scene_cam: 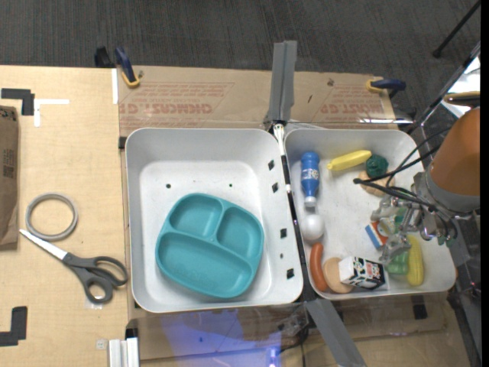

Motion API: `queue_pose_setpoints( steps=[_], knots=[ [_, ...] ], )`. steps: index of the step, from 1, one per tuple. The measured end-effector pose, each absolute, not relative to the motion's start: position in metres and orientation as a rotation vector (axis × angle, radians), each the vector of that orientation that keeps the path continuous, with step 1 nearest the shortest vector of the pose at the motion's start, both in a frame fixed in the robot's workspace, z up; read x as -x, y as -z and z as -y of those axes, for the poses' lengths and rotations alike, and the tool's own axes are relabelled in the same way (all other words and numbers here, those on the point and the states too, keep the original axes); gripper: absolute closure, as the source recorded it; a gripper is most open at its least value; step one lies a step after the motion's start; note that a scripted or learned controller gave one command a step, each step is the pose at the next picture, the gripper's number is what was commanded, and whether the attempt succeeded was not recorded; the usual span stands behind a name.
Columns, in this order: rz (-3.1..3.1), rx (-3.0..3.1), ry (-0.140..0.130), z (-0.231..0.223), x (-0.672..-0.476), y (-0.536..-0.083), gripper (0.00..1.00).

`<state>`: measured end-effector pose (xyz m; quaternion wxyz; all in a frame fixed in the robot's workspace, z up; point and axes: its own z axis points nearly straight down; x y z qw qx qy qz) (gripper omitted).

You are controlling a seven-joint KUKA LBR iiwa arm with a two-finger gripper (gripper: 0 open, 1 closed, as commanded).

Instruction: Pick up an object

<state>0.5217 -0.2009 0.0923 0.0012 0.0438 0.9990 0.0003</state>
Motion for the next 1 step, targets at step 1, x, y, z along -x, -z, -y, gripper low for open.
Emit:
queue_pose_setpoints(
  steps=[1],
  knots=[
    [-3.134,-0.131,-0.002,0.1991,-0.5235,-0.1018,1.0]
  ],
)
